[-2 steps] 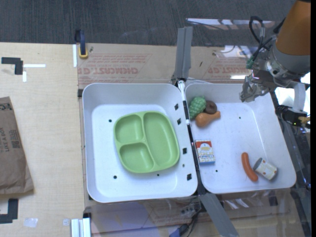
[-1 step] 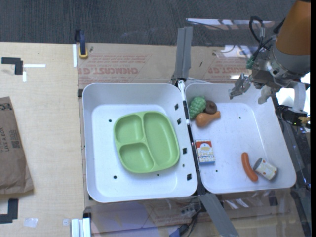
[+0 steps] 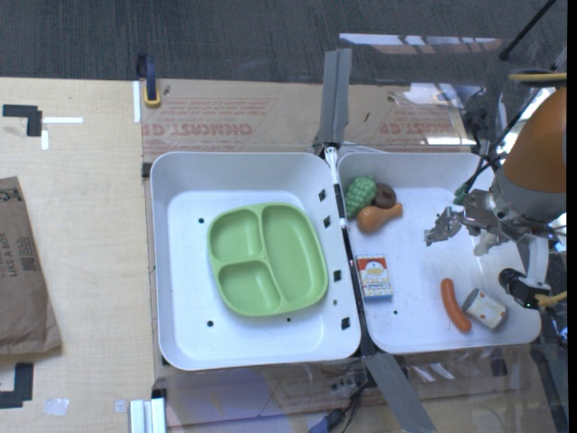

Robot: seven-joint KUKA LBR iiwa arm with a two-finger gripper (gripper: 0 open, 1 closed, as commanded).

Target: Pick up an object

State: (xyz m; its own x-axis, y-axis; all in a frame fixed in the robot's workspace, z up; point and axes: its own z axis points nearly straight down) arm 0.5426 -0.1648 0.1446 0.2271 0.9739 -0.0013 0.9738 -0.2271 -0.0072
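1. While I watch from the overhead camera, I see the gripper (image 3: 439, 231) hanging over the right bin (image 3: 410, 332), above bare floor in the bin's right half, with nothing between its fingers that I can make out.
2. I cannot tell how the jaws stand; the metal fingertips are too small and cluttered against the white floor.
3. Behind the gripper I see the grey arm (image 3: 518, 201) with its orange band (image 3: 544, 142) coming in from the right edge.
4. Toward the near right of that bin I see an orange-red sausage (image 3: 453, 305), lying at a slant, and just beside it on the right a small white-and-tan block (image 3: 487, 309).
5. Against the divider side of the right bin I see a small red-and-white box (image 3: 374, 277) lying flat.
6. Up in the far left corner of the right bin I see a green bumpy piece (image 3: 360, 192), a dark brown ring-shaped piece (image 3: 385, 195) and an orange gourd-shaped piece (image 3: 377, 216), all clustered close together.
7. I see the left bin (image 3: 171, 242) carrying a light green divided plate (image 3: 267, 259) with three compartments, set roughly in the middle.
8. Off to the left on the bench I see a brown paper bag (image 3: 22, 269) lying flat.
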